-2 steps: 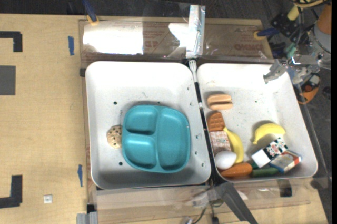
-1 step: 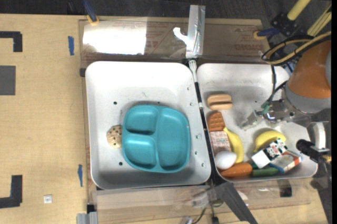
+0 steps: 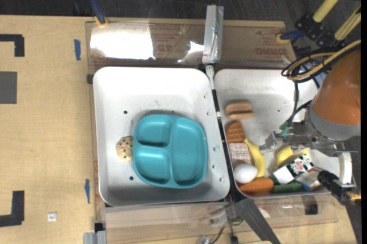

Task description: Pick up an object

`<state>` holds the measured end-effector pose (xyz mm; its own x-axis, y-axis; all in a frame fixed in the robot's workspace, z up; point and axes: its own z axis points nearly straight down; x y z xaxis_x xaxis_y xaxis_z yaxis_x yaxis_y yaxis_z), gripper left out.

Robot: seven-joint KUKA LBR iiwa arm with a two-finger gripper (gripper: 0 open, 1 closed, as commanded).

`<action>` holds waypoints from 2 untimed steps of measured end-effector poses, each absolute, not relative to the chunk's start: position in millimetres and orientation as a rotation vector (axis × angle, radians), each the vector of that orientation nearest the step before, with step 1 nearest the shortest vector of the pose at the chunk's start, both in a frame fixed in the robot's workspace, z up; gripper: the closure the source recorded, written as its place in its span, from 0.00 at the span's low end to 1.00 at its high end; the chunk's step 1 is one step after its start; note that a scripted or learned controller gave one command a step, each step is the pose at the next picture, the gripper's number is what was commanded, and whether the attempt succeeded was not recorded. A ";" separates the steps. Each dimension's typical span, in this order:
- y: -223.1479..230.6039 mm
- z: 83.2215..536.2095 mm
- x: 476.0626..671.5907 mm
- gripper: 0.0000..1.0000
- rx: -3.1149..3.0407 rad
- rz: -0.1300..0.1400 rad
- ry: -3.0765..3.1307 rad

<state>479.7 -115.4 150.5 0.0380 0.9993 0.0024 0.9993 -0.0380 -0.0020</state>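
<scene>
The right bin (image 3: 258, 85) holds a pile of toy food along its left and front sides. A hot dog bun (image 3: 239, 109) lies furthest back, then a brown bread piece (image 3: 235, 132) and a printed packet (image 3: 238, 153). A banana (image 3: 256, 158), a white egg (image 3: 246, 173), an orange carrot (image 3: 261, 185) and a green vegetable (image 3: 287, 186) lie near the front. A second yellow piece (image 3: 285, 155) and a small white printed box (image 3: 298, 167) sit under the arm's wrist. My gripper (image 3: 287, 136) hangs low over this yellow piece, at the bin's right side.
The left bin (image 3: 109, 88) carries a teal divided plate (image 3: 170, 149) with a cookie (image 3: 124, 147) beside its left edge. A divider rim (image 3: 215, 116) separates the bins. The orange-banded arm (image 3: 341, 96) and cables (image 3: 301, 68) cover the right bin's right side.
</scene>
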 end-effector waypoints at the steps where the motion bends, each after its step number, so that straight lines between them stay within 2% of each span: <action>1: -101.9 91.6 488.3 0.00 -2.151 -0.010 -2.304; 2: -101.9 99.5 488.7 1.00 -2.153 -0.010 -2.304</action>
<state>488.7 -101.9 99.5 -0.0679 0.9977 -0.0044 0.9976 0.0679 0.0129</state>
